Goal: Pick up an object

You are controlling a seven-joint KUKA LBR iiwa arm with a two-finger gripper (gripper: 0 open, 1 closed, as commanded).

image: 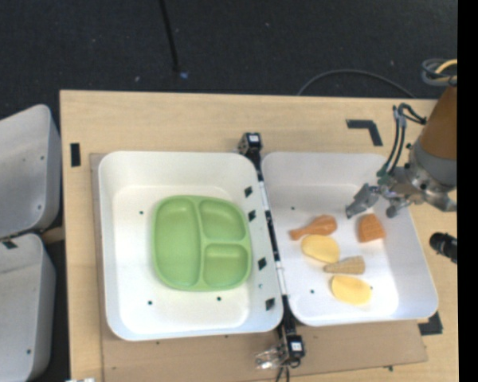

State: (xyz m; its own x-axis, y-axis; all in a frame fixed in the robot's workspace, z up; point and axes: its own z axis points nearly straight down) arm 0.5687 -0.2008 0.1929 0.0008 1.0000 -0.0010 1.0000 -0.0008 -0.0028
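Nothing picked yet: tool (pixel 376 200) hangs spread and empty over right bin (pixel 303 169), just above orange chunk (pixel 371 228). Other food pieces lie nearby in that bin. Descent, pinch and lift all remain

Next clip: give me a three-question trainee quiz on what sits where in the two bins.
1. True or false: the green tray lies in the left bin.
2. How many food pieces lie in the right bin?
3. Which piece lies nearest the gripper: A) orange block, B) lowest yellow piece, C) tan wedge?

Key: 1 true; 2 five, counting the orange drumstick and the upper yellow piece; 3 A.
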